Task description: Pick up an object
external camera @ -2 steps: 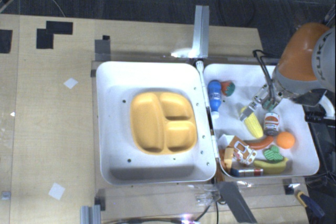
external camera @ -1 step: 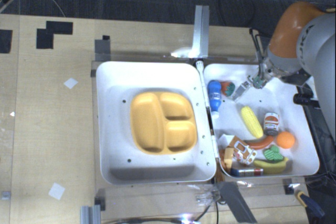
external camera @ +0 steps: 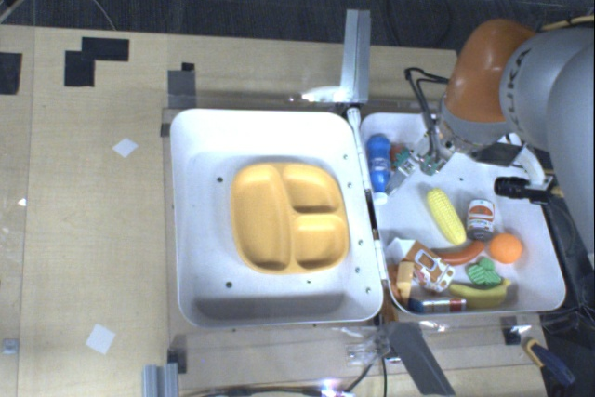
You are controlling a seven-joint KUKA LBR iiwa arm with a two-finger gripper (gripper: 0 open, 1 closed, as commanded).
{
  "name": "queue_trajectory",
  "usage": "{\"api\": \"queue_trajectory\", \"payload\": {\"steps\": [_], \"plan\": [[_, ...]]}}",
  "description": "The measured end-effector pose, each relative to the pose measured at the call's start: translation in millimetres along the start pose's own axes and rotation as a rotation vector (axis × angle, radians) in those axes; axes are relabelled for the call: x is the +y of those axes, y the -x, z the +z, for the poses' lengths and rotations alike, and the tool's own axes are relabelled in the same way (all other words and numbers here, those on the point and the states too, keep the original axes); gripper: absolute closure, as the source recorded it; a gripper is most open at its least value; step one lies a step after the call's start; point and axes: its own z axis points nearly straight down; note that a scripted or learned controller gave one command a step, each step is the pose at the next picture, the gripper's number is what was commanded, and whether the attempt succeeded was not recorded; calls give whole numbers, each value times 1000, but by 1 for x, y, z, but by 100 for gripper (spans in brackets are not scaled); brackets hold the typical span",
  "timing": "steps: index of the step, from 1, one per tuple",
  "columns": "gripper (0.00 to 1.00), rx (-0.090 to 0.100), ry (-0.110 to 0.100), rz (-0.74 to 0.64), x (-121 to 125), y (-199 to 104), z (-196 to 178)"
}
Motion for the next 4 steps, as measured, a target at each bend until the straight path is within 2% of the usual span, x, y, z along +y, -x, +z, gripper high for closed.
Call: {"api": "queue_trajectory", "payload": {"steps": [1, 2, 3, 4], "plan": [[0, -2, 1, -457, -20, 37, 0], [0, -3, 1, -537, -38, 51, -1], [100, -15, 6, -540, -35, 53, -15], [100, -4, 0, -497, -89, 79, -53]]}}
